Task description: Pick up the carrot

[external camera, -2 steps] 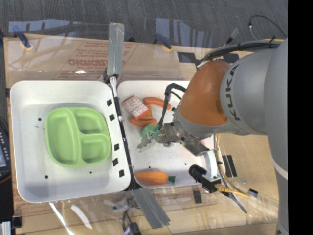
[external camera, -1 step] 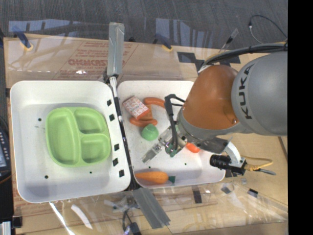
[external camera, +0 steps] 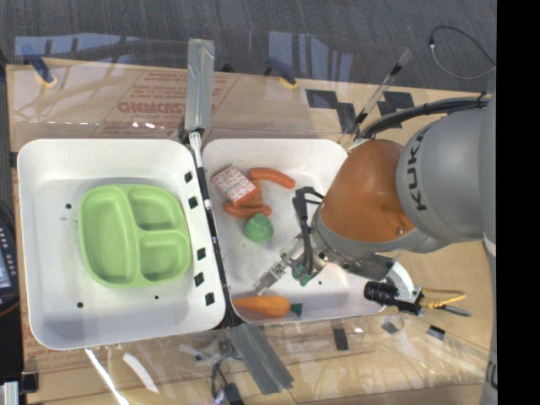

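The carrot (external camera: pixel 263 307), orange with a small green top at its right end, lies flat along the near wall of the right bin (external camera: pixel 333 154). My gripper (external camera: pixel 281 273) hangs just above and slightly right of the carrot, pointing down and to the left, a short gap away from it. Nothing shows in its grasp. The arm's orange band and grey wrist cover the right part of this bin.
In the right bin's far half lie a red and white box (external camera: pixel 234 186), an orange-red sausage (external camera: pixel 272 177), a smaller red piece (external camera: pixel 246 211) and a green lump (external camera: pixel 259 229). The left bin (external camera: pixel 42 310) holds a green divided plate (external camera: pixel 135 233).
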